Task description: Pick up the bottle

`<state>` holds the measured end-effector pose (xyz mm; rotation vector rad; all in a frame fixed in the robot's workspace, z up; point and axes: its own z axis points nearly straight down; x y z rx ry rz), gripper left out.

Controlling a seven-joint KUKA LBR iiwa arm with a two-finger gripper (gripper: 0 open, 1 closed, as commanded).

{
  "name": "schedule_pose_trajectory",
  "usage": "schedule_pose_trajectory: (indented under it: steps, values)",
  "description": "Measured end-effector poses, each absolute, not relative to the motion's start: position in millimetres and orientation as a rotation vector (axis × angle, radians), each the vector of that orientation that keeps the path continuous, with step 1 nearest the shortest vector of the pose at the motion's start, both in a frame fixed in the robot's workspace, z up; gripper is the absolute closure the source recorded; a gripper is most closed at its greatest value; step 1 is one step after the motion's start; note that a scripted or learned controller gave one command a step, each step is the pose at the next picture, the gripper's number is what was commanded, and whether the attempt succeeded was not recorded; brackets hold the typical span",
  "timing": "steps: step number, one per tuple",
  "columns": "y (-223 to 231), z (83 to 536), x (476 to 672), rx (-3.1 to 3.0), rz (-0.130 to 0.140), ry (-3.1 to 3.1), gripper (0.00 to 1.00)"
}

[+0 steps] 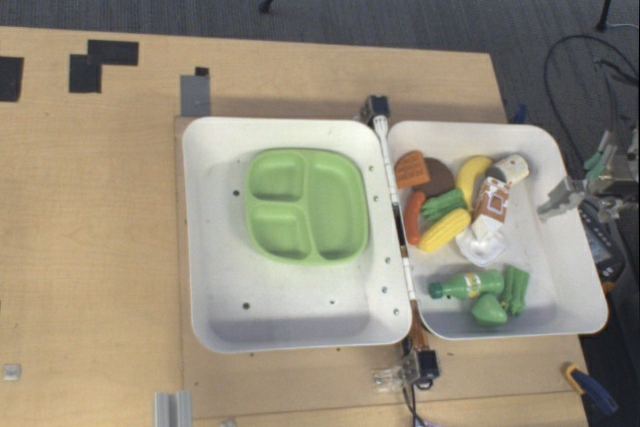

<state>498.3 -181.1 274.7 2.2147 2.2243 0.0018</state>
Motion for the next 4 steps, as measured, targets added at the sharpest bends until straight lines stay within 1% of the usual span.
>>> schedule_pose_trajectory:
  steps: [1, 2, 3, 4]
  values:
    - [-180.8, 285.6, 499.6, 2.208, 0.005, 2.227, 1.00]
    - [-78.2, 295.9, 537.8, 2.533, 0.003, 1.857, 1.00]
    - [-51.1, 442.1, 488.5, 2.371, 0.007, 2.053, 1.00]
    - [-88.2, 435.9, 487.1, 2.173, 0.004, 2.264, 1.00]
